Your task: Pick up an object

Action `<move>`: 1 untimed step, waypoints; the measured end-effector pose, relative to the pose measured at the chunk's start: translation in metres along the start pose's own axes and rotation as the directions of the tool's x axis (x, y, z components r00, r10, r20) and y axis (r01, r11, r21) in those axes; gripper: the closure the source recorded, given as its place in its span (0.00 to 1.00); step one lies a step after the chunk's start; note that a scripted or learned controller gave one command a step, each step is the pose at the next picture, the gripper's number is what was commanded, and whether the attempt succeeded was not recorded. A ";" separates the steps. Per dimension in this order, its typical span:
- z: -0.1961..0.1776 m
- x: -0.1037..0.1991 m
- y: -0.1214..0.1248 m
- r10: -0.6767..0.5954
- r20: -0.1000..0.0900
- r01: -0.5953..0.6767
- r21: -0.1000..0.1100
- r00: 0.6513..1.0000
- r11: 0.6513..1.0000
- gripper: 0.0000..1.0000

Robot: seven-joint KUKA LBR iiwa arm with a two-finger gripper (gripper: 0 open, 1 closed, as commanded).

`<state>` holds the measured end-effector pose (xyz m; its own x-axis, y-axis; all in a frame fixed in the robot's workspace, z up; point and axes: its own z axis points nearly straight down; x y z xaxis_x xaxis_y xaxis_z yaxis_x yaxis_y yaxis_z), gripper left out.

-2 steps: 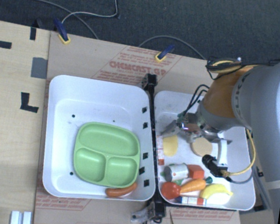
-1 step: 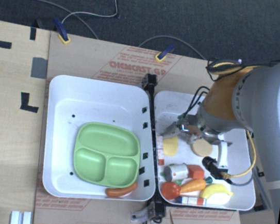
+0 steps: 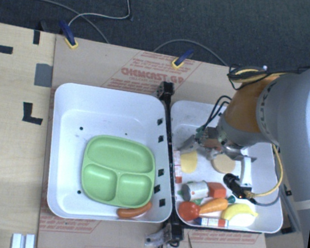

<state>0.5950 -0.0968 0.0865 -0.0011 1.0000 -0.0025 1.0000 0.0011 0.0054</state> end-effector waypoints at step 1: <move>0.000 0.000 0.001 0.000 -0.001 0.000 0.001 1.000 1.000 0.00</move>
<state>0.5955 -0.0972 0.0863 -0.0015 1.0000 -0.0013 1.0000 0.0015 0.0040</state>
